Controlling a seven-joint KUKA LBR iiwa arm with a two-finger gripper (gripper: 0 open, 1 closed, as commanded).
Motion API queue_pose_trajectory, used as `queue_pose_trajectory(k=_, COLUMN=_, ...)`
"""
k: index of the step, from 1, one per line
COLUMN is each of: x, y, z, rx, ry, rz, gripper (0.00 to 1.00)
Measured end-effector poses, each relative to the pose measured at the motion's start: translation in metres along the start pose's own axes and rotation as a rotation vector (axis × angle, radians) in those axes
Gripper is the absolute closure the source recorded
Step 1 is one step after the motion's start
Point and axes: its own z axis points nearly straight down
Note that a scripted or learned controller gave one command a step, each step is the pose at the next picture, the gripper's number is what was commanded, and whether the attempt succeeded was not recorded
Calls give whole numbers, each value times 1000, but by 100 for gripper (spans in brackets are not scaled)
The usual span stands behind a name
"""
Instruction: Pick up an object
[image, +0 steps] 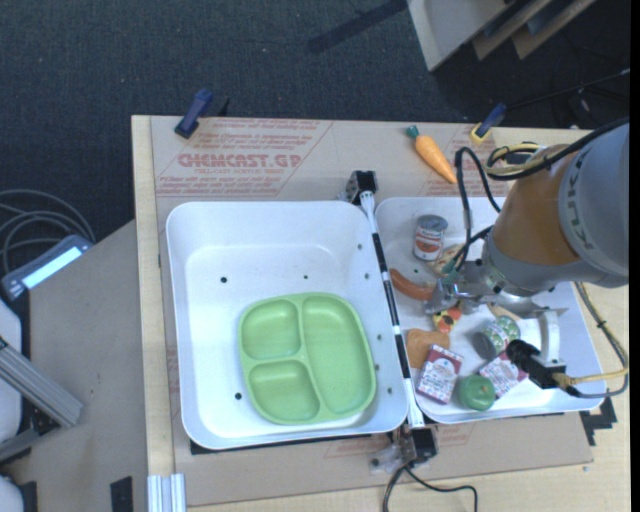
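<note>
While the gripper grip is untellable, a red-labelled can stands upright nearby.

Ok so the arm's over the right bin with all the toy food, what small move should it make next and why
Probably lower straight down a little. The gripper hangs over the clutter in the right bin, near the hot dog and a small orange piece, with nothing seen between its fingers. The green tray lies in the other bin.

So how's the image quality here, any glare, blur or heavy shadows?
Camera view: even, soft lighting; the left bin is bright white but keeps its detail; the green tray is sharp; the arm throws only a faint shadow over the right bin; small items there look slightly soft.
</note>
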Motion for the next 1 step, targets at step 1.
queue_pose_trajectory(k=1, x=65, y=-4, z=-88, rx=10, ry=7, rz=-4, gripper=100)
